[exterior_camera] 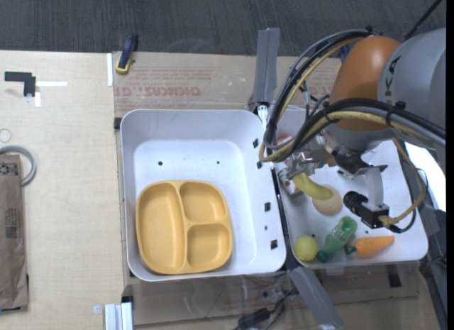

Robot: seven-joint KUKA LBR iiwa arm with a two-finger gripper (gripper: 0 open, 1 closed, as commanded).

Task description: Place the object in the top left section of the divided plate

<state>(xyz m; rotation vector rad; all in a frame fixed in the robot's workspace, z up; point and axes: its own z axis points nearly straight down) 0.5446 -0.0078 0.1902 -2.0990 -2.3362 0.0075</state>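
Right bin, near edge: a yellow lemon [306, 248], a green bottle [336, 237] lying tilted and an orange carrot [373, 245] sit close together along the front of the right bin [404, 254]
Left bin, front: the yellow divided plate [184, 226] lies flat in the near-left part of the left bin [191, 140]; its one long section lies to the left, two smaller ones to the right
Right bin, middle: a tan round object [328, 204] lies just behind the bottle, touching a yellow banana [313, 187]
Gripper: the gripper [298, 172] hangs low over the banana's upper end at the right bin's left side; whether its fingers are spread or closed cannot be told
Arm: the grey arm [418, 73] with its orange band [365, 62] and looping cables covers the far part of the right bin
Far bench: a blue and yellow tool [127, 52] lies on the brown cardboard [184, 80] behind the left bin
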